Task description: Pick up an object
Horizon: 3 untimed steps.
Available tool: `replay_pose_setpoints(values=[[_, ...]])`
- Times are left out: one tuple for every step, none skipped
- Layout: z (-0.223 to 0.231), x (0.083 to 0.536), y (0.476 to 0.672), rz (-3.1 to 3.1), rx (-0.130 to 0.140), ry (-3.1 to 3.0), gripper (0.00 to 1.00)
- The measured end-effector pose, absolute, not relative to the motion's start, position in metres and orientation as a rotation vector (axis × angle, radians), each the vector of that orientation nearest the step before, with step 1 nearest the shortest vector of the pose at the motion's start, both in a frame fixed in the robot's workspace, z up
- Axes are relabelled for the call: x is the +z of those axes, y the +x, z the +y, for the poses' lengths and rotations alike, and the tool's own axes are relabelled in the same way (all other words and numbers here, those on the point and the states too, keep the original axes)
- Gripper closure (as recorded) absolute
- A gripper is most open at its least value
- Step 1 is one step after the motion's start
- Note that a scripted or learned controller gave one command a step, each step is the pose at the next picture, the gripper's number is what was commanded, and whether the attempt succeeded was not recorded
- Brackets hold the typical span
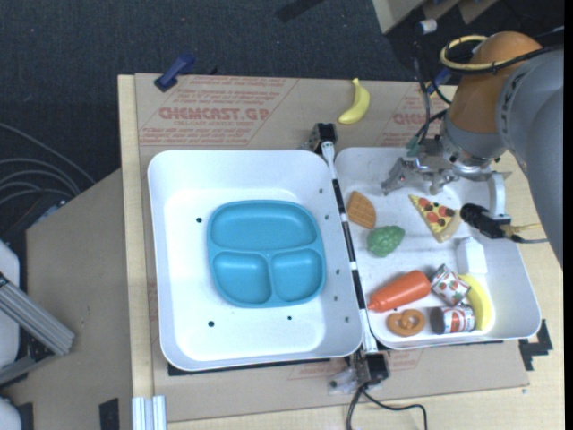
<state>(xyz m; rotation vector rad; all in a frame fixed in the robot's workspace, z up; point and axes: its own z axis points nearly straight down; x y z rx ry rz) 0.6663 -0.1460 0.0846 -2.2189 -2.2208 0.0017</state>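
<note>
My gripper [418, 179] hangs over the back of the right bin [524, 280], its grey fingers [394, 178] spread apart with nothing between them. Just in front of it lie a pizza slice [436, 216] and a brown bread piece [362, 210]. A green broccoli-like lump [385, 239] sits mid-bin. Nearer the front are an orange carrot [399, 290], two small cans [448, 285] [457, 319], a yellow banana [481, 303], a round brown piece [406, 322] and a white block [471, 256].
The left bin [170, 240] holds a blue compartment plate [265, 251]. A second banana [354, 104] lies on the cardboard behind the bins, and a blue object [175, 72] sits at its far left corner. A black part [479, 220] sticks out beside the pizza slice.
</note>
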Motion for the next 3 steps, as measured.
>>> replay_pose_setpoints(values=[[-0.151,0.085,0.667,-2.221,0.001,-2.222,0.0],[-0.156,0.085,0.667,-2.222,0.0,-2.223,0.0],[-0.156,0.095,0.667,-2.224,-0.002,-2.224,1.0]])
